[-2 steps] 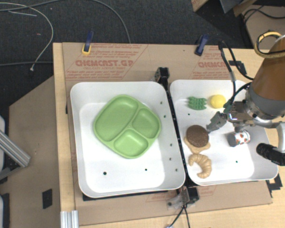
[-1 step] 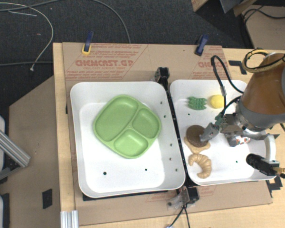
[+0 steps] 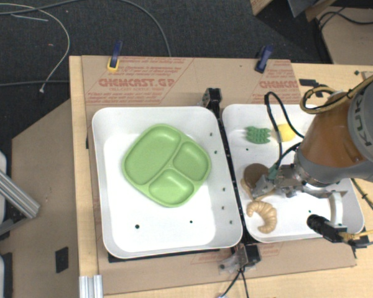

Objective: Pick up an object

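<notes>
In the right bin [image 3: 354, 219] we see the arm [image 3: 336, 144] reaching down, its gripper [image 3: 265, 187] low over the bin floor near the left wall. We cannot tell from this angle whether it is released or clenched on anything. Just beside it sits a brown round object [image 3: 253, 174], and a croissant [image 3: 264, 214] lies just in front of both. Farther back lie a green toy [image 3: 257, 135] and a yellow object [image 3: 287, 132]. The left bin [image 3: 109, 185] holds a green divided plate [image 3: 166, 164]. Both bins rest on the desk [image 3: 87, 253].
</notes>
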